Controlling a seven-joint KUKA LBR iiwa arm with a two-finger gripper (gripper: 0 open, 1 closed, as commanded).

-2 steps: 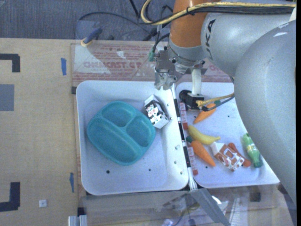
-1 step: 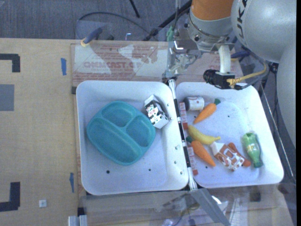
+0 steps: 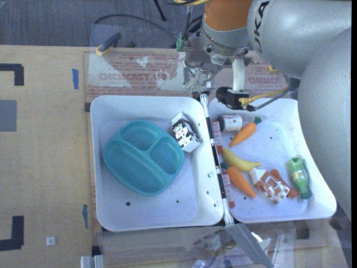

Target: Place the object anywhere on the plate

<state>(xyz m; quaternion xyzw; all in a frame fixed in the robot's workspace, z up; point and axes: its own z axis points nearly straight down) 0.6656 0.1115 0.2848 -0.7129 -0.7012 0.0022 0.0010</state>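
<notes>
A teal plate (image 3: 144,155) with three compartments lies in the left bin (image 3: 111,202), with nothing on it. A small white carton with black spots (image 3: 186,133) rests on the bin floor against the plate's far right rim. My gripper (image 3: 198,78) hangs over the far edge of the bins, near the divider between them, well behind the carton. Nothing shows in it, and the wrist hides much of it.
The right bin (image 3: 321,205) holds a small white bottle (image 3: 230,121), two carrots (image 3: 244,133) (image 3: 241,181), a banana (image 3: 241,161), an orange-and-white carton (image 3: 271,184) and a green bottle (image 3: 298,176). The arm's grey body covers the upper right.
</notes>
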